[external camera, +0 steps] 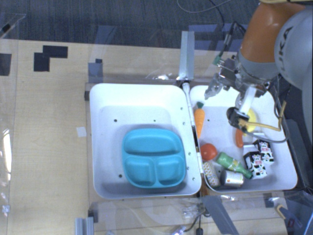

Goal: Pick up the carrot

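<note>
Carrot (199, 122) by rt bin's (288, 179) left wall (upright-ish), claw (226, 99) above.

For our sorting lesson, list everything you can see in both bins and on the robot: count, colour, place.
tray: one, blue, three compartments, in left bin
carrot: one, orange, right bin, beside the divider
tomato: one, red, below carrot
bottle: one, green, lying beside tomato
can: one, silver, front of right bin
cow toy: one, black and white, right side
yellow item: one, partly hidden under the pincer
arm: one, grey and orange, over right bin
pincer: one, above right bin
</note>
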Robot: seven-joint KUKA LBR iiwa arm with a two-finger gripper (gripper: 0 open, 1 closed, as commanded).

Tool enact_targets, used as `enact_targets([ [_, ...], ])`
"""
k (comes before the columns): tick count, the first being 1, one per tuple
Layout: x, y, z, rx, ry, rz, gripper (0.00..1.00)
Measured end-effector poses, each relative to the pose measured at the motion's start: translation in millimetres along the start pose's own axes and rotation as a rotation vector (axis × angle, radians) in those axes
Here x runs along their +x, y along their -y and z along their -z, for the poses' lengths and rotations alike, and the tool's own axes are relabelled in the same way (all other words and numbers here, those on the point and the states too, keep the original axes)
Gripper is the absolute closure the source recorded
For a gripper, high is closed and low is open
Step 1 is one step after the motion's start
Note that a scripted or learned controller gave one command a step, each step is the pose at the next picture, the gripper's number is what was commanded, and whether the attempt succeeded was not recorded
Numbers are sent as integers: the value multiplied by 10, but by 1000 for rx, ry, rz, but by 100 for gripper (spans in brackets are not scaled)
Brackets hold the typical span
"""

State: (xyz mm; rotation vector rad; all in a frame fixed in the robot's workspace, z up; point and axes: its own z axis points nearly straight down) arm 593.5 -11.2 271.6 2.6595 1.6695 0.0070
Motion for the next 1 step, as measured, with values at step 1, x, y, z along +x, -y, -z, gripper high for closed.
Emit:
enact_targets([
  [1,10,-149,-881,4,3,-79,0],
])
